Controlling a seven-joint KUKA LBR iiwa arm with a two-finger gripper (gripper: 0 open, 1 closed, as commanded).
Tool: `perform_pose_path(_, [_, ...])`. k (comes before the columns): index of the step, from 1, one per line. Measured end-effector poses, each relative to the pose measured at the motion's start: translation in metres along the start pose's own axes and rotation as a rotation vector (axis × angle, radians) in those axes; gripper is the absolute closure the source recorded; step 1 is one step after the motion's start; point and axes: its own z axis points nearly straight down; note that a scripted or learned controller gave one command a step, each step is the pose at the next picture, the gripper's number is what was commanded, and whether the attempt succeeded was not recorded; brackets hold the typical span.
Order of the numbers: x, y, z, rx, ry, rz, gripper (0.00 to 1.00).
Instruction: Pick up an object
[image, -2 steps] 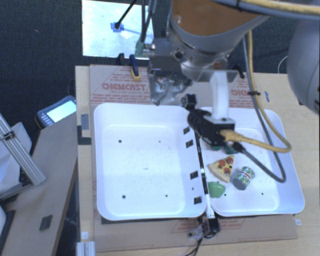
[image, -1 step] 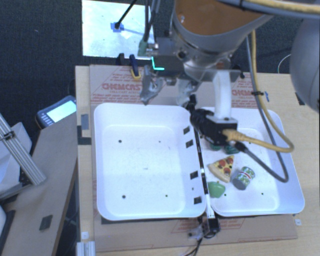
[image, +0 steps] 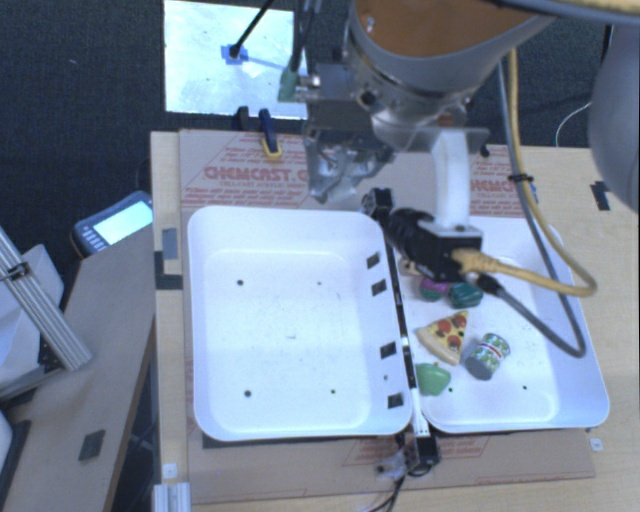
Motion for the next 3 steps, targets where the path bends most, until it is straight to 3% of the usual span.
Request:
perform_pose_path(1, [0.000, 0.000, 0.000, 0.001, -0.001, 0.000, 0.00])
perform_pose_path(2, [0.000, 0.000, -0.011, -0.001, 0.001, -0.002, 1.00])
perform_pose_path(3, [0.000, 0.000, -0.011, -0.001, 0.001, -0.002, 0.00])
